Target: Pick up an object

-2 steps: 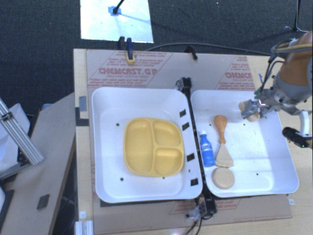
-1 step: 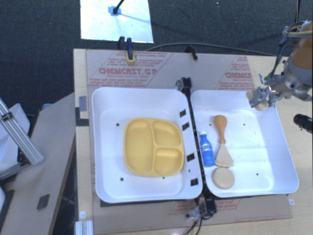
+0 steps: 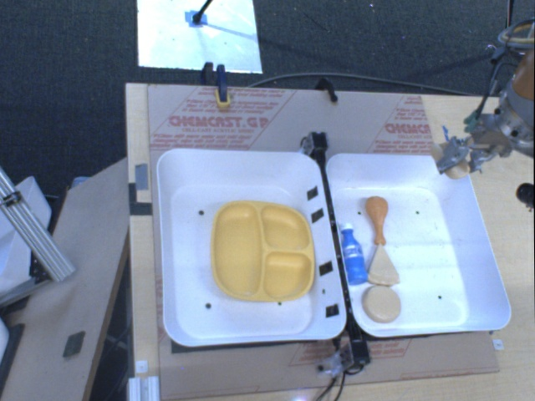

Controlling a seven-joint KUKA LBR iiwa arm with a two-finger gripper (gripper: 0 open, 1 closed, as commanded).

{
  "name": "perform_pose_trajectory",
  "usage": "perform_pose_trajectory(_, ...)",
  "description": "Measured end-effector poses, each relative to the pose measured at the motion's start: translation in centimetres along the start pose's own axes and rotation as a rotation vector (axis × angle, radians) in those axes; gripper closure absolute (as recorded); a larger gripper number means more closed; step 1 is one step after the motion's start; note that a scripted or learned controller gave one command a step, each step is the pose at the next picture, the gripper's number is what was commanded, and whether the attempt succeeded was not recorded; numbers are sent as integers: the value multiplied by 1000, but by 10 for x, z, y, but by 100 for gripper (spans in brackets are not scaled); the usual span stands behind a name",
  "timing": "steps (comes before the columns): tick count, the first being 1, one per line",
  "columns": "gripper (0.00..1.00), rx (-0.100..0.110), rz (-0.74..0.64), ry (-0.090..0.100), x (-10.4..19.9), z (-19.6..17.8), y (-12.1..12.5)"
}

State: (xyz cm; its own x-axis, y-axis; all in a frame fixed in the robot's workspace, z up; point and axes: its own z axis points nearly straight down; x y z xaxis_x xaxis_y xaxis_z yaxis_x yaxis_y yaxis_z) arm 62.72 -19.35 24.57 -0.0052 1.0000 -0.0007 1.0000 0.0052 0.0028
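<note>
My gripper (image 3: 457,162) hangs over the far right corner of the right bin (image 3: 439,253), below the grey arm that enters at the top right. A small tan lump (image 3: 456,172) sits between its fingertips, just above the bin's rim. Along the left side of the right bin lie a brown drumstick-shaped piece (image 3: 378,216), a small blue bottle (image 3: 354,256), a pale wedge (image 3: 384,268) and a round tan disc (image 3: 382,304). All of them are well to the left of and nearer than the gripper.
The left bin (image 3: 185,215) holds a yellow divided plate (image 3: 263,251). A black clipped divider (image 3: 328,232) runs between the bins. A clamp (image 3: 221,88) stands at the bench's far edge. An aluminium rail (image 3: 29,228) leans at the far left.
</note>
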Motion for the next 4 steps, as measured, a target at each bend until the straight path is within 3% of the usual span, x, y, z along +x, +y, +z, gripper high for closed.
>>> perform_pose_trajectory(2, 100, 1, -2, 1, 99, 8, 17)
perform_pose_trajectory(4, 100, 1, -2, 1, 201, 1, 9)
